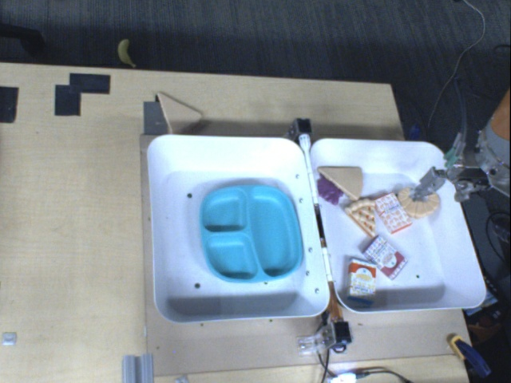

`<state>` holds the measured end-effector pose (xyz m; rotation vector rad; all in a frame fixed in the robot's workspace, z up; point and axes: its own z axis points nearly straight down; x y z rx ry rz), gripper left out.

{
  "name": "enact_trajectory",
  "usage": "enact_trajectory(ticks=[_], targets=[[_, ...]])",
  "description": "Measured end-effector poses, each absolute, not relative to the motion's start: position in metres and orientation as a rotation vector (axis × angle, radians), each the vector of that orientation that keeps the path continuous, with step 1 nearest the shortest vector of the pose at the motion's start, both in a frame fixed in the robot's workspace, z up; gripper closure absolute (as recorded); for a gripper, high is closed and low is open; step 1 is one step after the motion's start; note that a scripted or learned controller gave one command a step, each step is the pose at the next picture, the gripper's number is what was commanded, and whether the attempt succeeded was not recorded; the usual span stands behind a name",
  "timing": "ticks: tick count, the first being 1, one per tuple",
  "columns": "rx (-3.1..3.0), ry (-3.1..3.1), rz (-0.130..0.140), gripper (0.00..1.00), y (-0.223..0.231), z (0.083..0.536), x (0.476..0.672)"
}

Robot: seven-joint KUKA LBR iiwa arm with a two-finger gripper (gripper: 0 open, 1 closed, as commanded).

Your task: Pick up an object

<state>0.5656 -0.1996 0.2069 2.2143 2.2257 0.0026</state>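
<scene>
The arm [493,146] is cut off at the right bin's [455,290] far right edge; its gripper [431,183] hangs over a round cookie [423,204], and I cannot tell how wide it is.

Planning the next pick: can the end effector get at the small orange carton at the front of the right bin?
Probably yes. The orange carton lies flat with nothing on top, though a red-and-white packet sits close beside it. The end effector hovers farther back over the same bin.
</scene>
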Motion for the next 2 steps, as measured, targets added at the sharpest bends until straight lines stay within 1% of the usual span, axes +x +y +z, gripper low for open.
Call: enact_trajectory(ticks=[1, 2], targets=[[2.214, 2.222, 0.007, 0.00, -0.152, 0.087, 0.524], [2.208, 2.217, 0.012, 1.00, -0.152, 0.099, 0.526]])
